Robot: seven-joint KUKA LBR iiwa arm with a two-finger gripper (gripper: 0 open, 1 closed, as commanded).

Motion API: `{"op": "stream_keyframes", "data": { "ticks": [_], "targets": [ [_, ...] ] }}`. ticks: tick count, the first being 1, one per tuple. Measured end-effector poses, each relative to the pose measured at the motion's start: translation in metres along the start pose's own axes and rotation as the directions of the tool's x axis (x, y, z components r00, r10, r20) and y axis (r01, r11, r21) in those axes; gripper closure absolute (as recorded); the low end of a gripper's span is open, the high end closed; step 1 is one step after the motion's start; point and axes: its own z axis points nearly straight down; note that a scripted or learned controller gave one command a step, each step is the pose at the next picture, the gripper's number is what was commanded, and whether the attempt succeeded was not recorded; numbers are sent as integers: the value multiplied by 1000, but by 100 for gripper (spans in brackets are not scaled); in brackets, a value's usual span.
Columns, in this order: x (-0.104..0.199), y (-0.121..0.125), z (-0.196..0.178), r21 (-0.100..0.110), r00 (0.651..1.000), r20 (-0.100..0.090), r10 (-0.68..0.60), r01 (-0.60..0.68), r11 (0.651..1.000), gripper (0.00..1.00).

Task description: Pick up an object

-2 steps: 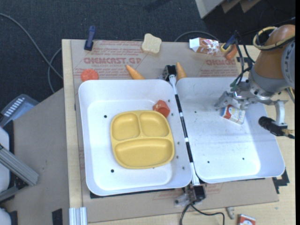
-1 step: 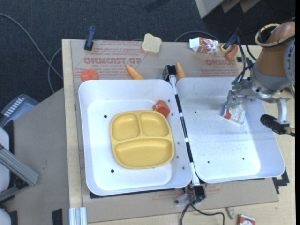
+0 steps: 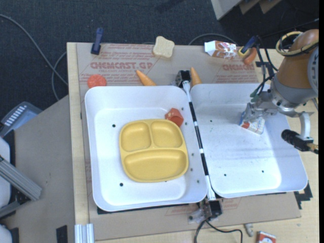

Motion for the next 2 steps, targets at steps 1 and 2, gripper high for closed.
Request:
{"op": "stream_keyframes", "data": {
  "ticks": [1,2],
  "targets": [
    [7,-2,-29,-4,1000,2,-1,1,1000,100],
    [-1,-23,-43,0,1000,0,0,0,1000,100]
  ]
}}
